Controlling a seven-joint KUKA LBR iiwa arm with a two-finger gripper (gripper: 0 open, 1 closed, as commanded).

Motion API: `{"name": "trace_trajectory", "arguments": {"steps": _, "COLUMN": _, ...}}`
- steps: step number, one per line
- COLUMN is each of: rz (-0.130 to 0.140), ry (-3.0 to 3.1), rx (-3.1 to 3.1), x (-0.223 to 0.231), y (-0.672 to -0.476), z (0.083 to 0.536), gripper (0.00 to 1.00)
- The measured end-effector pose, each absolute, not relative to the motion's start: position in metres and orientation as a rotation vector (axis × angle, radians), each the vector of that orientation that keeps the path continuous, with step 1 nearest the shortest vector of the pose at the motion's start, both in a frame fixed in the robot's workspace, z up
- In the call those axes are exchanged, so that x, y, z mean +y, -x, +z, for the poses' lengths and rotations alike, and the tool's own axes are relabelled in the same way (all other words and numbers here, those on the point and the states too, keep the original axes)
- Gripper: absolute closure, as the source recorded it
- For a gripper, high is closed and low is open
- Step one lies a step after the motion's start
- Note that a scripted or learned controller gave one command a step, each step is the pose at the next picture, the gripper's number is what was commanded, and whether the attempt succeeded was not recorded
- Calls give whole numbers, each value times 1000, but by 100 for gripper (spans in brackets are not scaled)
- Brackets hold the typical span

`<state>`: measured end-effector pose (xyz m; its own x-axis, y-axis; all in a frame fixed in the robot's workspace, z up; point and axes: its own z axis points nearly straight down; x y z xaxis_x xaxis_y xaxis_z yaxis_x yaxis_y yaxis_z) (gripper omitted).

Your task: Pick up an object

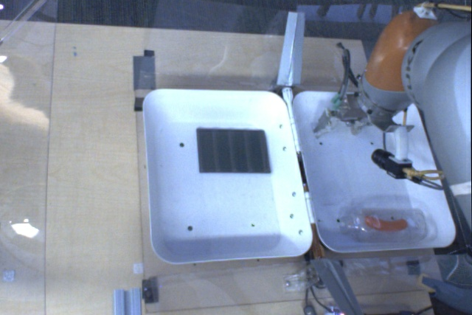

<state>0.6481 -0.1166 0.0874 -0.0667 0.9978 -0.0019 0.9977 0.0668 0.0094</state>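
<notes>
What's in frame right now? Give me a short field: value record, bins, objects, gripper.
left bin: white, shallow, holds a dark ribbed rectangular pad lying flat near its centre
right bin: white, shallow, holds a clear plastic item with an orange-red part inside near its front edge
arm: grey with orange band, reaching in from the right over the right bin
gripper: over the back part of the right bin, apart from the clear item; finger state unreadable
grasp: nothing seen held
</notes>
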Motion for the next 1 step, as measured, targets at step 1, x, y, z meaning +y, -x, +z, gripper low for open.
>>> {"name": "trace_trajectory", "arguments": {"steps": 1, "rz": 6, "ry": -2232, "rx": 2199, "x": -184, "y": -635, "z": 187, "gripper": 0}}
